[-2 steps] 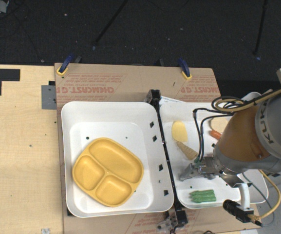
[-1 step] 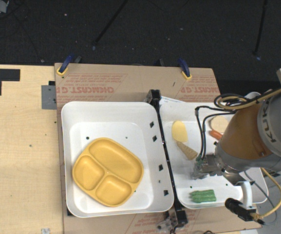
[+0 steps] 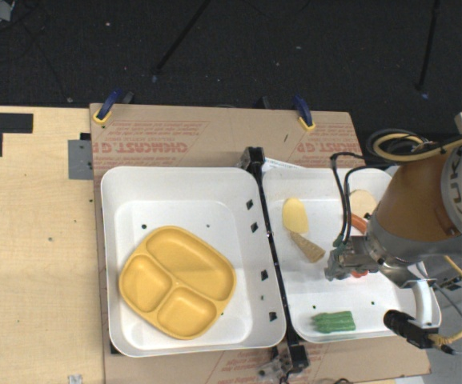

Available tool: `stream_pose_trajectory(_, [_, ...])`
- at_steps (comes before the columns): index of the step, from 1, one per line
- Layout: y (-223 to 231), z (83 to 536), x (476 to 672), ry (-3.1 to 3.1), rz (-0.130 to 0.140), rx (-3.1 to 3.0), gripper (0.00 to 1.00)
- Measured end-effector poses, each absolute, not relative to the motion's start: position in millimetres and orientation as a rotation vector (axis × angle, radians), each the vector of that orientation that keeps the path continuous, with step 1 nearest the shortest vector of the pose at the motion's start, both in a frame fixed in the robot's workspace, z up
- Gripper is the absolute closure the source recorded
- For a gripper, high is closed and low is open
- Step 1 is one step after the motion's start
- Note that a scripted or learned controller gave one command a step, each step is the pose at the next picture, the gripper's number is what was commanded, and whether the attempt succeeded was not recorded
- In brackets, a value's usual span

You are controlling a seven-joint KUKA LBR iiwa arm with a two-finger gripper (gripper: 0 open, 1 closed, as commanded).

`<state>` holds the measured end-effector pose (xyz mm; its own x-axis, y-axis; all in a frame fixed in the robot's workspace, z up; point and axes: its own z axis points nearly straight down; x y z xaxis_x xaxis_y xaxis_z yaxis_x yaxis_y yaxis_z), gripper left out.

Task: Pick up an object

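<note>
In the right bin [image 3: 311, 306] lie a pale yellow rounded piece [image 3: 295, 213], a tan wedge [image 3: 310, 247] just below it, and a green block [image 3: 332, 322] near the front wall. A red and orange piece [image 3: 359, 223] peeks out beside the arm. My gripper [image 3: 339, 269] hangs low over the middle of the right bin, right of the tan wedge and above the green block. Its tips are dark and small here, and nothing shows between them.
The left bin [image 3: 126, 190] holds a yellow divided plate [image 3: 177, 281]. A black divider [image 3: 267, 250] runs between the bins. Black cables [image 3: 343, 190] loop by the arm's orange band [image 3: 415, 202]. Cardboard [image 3: 206, 134] with two clamps lies behind the bins.
</note>
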<state>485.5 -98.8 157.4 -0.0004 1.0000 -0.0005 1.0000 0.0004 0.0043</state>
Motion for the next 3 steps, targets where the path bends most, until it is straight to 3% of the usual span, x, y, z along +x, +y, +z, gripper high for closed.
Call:
stream_pose_trajectory(2, [-97.3,241.9,489.4,2.22,0.003,2.22,1.0])
stream_pose_trajectory(3, [-48.0,248.6,507.3,2.226,0.001,2.218,1.0])
